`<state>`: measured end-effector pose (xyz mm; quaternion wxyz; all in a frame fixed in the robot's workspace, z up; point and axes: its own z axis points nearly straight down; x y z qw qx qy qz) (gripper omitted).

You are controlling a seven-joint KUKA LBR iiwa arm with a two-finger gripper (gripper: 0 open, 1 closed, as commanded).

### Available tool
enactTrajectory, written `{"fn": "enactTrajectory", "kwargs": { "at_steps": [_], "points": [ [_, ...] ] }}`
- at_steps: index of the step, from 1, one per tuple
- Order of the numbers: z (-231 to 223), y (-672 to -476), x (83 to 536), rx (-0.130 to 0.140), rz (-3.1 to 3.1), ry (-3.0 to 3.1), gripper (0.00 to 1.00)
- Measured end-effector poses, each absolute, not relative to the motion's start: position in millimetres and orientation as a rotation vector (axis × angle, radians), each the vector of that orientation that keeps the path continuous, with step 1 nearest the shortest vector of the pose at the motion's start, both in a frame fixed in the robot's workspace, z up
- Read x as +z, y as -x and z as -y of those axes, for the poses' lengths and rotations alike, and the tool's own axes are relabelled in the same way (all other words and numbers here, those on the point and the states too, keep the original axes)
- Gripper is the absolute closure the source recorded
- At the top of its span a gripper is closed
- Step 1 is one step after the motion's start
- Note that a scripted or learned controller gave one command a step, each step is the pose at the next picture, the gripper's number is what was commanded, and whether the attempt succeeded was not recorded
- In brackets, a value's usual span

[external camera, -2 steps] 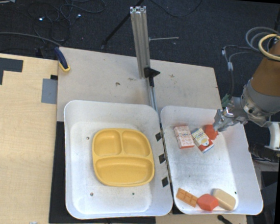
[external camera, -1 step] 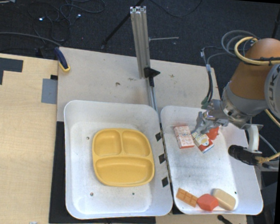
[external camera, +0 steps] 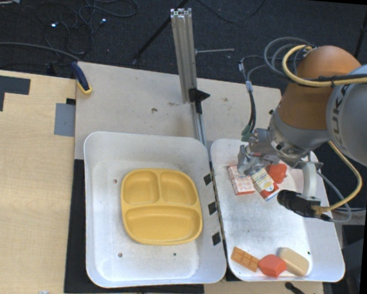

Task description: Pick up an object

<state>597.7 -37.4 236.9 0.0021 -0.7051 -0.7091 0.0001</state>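
Note:
My gripper (external camera: 254,161) hangs low over the far end of the right bin (external camera: 272,229), right above a small pile of objects. A red and white carton (external camera: 239,181) lies at the pile's left, just under the gripper. Beside it are a small white and yellow packet (external camera: 263,180) and a red-orange item (external camera: 277,172), partly hidden by the wrist. At the bin's near end lie a brown waffle-like piece (external camera: 245,259), a red block (external camera: 272,266) and a beige bread-like piece (external camera: 294,261).
The left bin (external camera: 98,232) holds a yellow divided plate (external camera: 161,205). An upright metal post (external camera: 184,56) stands behind the bins. A black fitting (external camera: 296,203) and cables hang off the arm over the right bin's right side.

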Motion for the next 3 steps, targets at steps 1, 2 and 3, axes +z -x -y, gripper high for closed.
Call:
{"fn": "enactTrajectory", "kwargs": {
  "at_steps": [1,2,3],
  "points": [
    [-7,-595.3,228,0.003,2.223,2.213,1.00],
    [-59,-600.6,235,0.001,2.225,2.213,1.00],
    [-104,-603.5,230,0.002,2.225,2.214,1.00]
  ]
}}
